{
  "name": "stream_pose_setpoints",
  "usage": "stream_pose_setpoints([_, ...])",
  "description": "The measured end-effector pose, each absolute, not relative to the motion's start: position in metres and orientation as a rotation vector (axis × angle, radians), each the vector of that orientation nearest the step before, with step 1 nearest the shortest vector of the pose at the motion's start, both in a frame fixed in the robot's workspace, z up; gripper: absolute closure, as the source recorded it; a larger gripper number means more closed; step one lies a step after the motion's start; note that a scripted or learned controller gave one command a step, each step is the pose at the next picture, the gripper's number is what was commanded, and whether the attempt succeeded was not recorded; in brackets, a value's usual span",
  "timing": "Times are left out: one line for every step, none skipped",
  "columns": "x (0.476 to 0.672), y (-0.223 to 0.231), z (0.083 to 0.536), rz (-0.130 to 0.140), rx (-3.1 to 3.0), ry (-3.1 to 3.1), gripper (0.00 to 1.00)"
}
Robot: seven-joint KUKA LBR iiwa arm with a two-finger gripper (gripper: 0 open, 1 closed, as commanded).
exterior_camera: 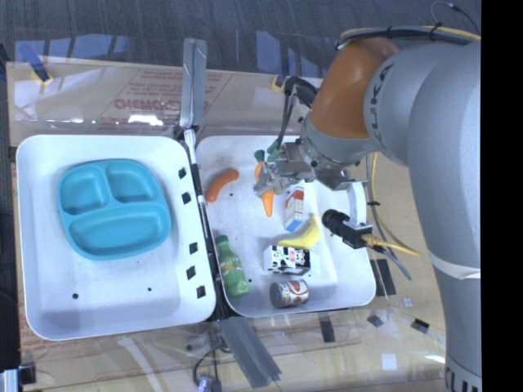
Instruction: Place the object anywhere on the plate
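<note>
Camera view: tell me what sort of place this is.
Most likely a robotics lab pick-and-place bench. Two shallow white bins sit side by side, one holding a blue divided plate, the other toy food such as a carrot and banana, with a KUKA arm reaching in.

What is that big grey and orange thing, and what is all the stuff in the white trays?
That big thing is a robot arm. A computer program moves it. The picture comes from one camera fixed above the bench, looking down at a slant, and the arm reaches in from the right.

There are two shallow white bins. The left bin holds a blue plate with three sections. The right bin holds toy food: a sausage, a carrot, a small carton, a banana, a green bottle, a black-and-white box and a can.

The arm's end effector is down by the carrot. I cannot tell if it has grabbed anything.
</note>
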State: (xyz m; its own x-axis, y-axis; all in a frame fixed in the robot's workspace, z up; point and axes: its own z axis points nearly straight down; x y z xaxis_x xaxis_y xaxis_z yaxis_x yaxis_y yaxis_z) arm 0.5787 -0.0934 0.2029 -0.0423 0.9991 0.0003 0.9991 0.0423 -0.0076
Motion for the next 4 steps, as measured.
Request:
stream_pose_setpoints([0.578, -0.001, 0.191, 0.009, -2.072, -2.352, 1.00])
stream_pose_setpoints([0.616, 0.079, 0.210, 0.006, -1.715, -2.628, 1.00])
stream_pose_setpoints([0.602, 0.053, 0.189, 0.011, -1.929, -2.471, 1.00])
stream_pose_setpoints([0.535, 0.102, 0.212, 0.010, -1.590, -2.702, 1.00])
